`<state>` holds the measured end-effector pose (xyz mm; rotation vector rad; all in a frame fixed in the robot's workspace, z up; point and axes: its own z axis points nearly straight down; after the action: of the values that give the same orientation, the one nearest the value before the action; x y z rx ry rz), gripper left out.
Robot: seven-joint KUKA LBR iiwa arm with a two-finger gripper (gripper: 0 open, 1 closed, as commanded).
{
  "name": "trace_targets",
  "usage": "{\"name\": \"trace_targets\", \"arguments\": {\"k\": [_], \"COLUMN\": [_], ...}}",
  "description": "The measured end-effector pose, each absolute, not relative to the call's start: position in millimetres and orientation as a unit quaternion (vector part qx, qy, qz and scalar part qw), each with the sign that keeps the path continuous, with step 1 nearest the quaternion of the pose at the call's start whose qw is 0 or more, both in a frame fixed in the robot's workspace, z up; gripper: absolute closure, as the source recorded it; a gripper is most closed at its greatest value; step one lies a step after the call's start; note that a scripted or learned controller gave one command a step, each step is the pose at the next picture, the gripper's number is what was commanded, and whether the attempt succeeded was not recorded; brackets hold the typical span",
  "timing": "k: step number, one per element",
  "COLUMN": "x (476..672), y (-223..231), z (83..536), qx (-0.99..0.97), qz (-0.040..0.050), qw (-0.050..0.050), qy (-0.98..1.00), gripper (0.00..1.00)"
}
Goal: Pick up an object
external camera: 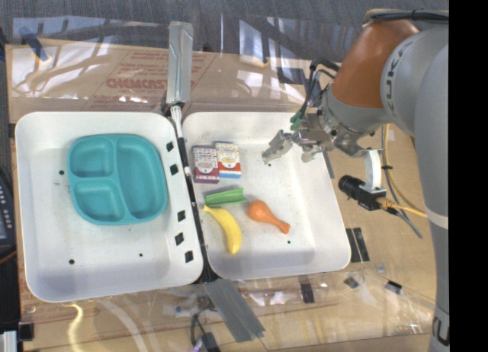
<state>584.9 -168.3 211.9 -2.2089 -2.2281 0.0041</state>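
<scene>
White plastic formed both shallow bins on the bench. The left bin (38, 213) carried a teal divided plate (117, 177) with three compartments, lying toward that bin's far edge and nearer its right wall than its left.

The right bin (320, 228) carried the loose things, all gathered along its left half. Two small cartons (216, 161) with red and blue print lay side by side, touching, near the bin's left wall and toward its far edge. Just nearer than them a green pepper-like piece (224, 196) lay flat, and a yellow banana (226, 227) curved from beside it toward the near edge, its upper end close against the green piece. An orange carrot-shaped toy (267, 215) lay just right of those two, near the middle of the bin, its thin end aimed at the near right corner.

The gripper (279, 147) hung over the far right part of the right bin, reaching in from the right on the grey arm with its orange band (370, 65). Its fingers were spread apart with nothing between them. It stood apart from every object, with the cartons the closest, off to its left.
</scene>
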Motion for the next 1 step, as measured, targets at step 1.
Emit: {"name": "trace_targets", "arguments": {"k": [1], "x": [586.2], "y": [-167.1], "z": [193.5], "qx": [-0.783], "qz": [0.0021], "qw": [0.003], "qy": [-0.622], "gripper": [0.0]}}
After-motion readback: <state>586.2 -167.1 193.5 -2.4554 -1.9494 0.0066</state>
